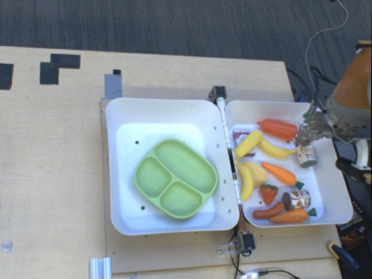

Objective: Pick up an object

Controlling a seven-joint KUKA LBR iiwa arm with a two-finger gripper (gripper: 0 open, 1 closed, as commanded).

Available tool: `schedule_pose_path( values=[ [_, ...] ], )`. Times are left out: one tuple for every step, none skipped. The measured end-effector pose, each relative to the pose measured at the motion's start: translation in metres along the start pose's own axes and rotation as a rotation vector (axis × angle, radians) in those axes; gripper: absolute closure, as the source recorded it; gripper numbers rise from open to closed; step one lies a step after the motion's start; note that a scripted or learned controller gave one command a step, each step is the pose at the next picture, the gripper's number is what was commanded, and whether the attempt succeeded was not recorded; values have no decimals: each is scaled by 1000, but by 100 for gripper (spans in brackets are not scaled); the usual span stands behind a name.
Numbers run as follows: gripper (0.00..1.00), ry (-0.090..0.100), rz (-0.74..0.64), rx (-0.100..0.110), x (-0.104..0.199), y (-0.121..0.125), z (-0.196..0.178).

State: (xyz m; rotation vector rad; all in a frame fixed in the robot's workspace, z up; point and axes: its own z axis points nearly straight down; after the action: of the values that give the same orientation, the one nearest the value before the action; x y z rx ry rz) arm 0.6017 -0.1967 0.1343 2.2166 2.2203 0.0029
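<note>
My end effector point(306, 133) hangs over the shallow white right-hand bin point(334, 205), just above the small silver can point(306, 156), its grip impossible to tell, red toy pepper point(278, 128) beside it.

1. I have one camera, fixed above the bench point(52, 173) and looking down at a slant, so the far edge of the bench sits toward 12 o'clock and the near edge toward 6.
2. It stands far enough back to take in both bins whole: the left bin point(116, 156) sits about centre frame, the right bin point(331, 196) toward 3 o'clock.
3. Dark floor point(174, 10) fills the strip at 12 o'clock.
4. The arm point(354, 92) enters at 3 o'clock.
</note>
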Motion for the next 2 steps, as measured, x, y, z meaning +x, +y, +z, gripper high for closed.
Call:
schedule_pose_path(
  values=[
    [100,8,-1,52,8,58,51],
    [100,-6,4,48,35,57,51]
  ],
)
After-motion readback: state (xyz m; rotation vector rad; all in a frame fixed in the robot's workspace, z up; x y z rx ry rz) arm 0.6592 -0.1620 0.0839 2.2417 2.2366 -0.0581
